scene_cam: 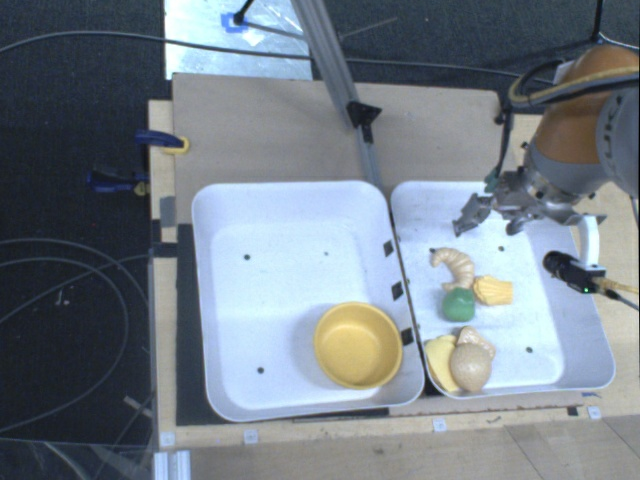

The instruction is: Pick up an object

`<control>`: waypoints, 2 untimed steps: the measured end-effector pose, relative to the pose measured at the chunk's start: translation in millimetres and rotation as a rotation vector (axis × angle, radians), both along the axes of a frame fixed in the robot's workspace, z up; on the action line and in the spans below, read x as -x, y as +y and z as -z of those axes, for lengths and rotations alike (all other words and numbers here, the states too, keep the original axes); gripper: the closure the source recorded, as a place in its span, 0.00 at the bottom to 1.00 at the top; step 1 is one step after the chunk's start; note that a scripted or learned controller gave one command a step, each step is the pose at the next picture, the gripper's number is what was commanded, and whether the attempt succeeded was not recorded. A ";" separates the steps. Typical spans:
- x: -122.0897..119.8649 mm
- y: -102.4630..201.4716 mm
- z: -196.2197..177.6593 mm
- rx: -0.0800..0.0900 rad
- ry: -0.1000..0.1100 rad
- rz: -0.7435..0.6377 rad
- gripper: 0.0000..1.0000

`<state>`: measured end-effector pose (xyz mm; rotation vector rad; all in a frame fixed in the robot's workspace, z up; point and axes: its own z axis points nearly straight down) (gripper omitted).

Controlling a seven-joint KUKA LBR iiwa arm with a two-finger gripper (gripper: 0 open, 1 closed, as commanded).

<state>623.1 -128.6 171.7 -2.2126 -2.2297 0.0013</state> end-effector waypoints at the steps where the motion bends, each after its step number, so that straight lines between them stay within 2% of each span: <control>1: 7.8 -6.8 55.0 0.000 0.002 0.007 0.00; 2: 5.4 -7.1 77.6 0.000 -0.005 0.007 0.00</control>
